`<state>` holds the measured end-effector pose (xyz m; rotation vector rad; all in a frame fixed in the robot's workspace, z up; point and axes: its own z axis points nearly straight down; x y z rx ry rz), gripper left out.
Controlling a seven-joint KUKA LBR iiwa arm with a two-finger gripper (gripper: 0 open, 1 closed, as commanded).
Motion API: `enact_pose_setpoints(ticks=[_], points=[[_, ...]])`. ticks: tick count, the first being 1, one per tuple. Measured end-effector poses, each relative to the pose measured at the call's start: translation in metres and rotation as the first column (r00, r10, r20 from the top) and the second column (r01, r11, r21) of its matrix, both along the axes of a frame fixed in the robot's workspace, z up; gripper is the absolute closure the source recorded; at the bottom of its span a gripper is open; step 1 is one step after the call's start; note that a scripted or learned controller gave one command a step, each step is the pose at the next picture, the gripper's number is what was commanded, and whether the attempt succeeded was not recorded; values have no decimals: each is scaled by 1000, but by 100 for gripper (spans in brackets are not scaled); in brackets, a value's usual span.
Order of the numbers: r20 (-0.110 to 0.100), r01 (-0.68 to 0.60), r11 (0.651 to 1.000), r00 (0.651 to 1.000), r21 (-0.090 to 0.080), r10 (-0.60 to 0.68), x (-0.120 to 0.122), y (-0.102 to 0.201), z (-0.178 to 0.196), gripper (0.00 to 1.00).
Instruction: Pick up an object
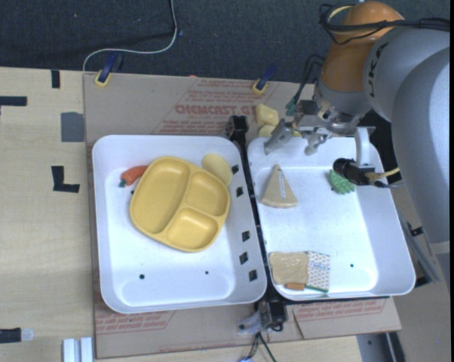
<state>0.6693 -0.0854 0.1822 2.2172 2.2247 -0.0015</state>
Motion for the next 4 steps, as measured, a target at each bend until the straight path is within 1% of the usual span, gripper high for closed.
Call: enact_pose_setpoints(ticks=[1,2,3,4], points=[[-2,1,1000,1000,1,-1,-1,23,4,0],[-4,5,1000,1000,0,-5,-43,-21,-103,0],[0,2,1000,1000,2,-2,-16,-17,-98,0],[-1,2,1000,1000,0,-2,-32,-20,-97,0]])
